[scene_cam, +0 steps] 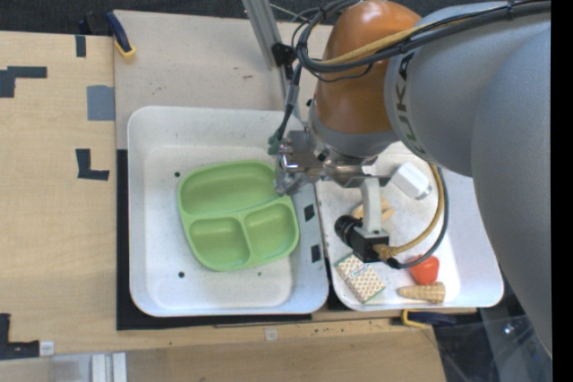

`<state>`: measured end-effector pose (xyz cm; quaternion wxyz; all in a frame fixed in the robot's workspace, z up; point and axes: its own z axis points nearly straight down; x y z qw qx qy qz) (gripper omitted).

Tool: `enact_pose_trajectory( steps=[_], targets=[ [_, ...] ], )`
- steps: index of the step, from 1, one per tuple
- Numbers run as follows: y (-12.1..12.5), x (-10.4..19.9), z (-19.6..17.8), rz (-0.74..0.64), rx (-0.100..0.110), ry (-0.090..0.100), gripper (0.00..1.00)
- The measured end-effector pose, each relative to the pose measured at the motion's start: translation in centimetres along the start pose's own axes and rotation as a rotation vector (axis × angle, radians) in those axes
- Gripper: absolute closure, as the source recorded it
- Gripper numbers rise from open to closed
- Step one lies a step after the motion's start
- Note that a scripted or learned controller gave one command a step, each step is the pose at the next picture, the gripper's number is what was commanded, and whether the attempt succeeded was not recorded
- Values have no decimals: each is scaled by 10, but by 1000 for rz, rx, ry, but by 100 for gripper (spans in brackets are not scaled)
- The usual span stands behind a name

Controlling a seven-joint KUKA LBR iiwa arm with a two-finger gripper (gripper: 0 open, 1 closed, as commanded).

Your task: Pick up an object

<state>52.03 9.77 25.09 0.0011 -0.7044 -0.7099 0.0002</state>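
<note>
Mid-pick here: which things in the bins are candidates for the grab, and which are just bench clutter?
Candidates: green divided tray in the left bin; waffle square, cone and red piece in the right bin.

Clutter: yellow clamp, tape marks.

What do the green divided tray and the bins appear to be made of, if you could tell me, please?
The green divided tray looks like moulded plastic with a matte, even finish: one uniform colour and rounded compartment ridges. The left bin and right bin seem to be white plastic, faintly speckled, with soft rounded rims, though coated metal can't be ruled out.
</note>
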Motion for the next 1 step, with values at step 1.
enact_pose_trajectory(
  steps=[1],
  targets=[
    [0, -3, 0, 5, 1, -2, 0]
  ],
)
